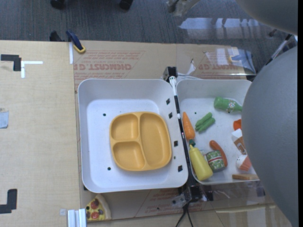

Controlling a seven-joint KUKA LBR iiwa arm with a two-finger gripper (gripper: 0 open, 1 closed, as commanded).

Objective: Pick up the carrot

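The grey arm (pixel 274 141) looms large along the right; its upper part crosses the top corner.

The arm (pixel 274 141) is a bulky grey body with a smooth, matte, rounded shell, blurred because it sits so close to the camera. One large curved segment fills the 3 to 5 o'clock part of the view, its edge a clean convex arc. A second rounded grey segment (pixel 270 6) sits at 1 o'clock, slightly darker in shade. No screws, cables or markings can be made out on either surface.
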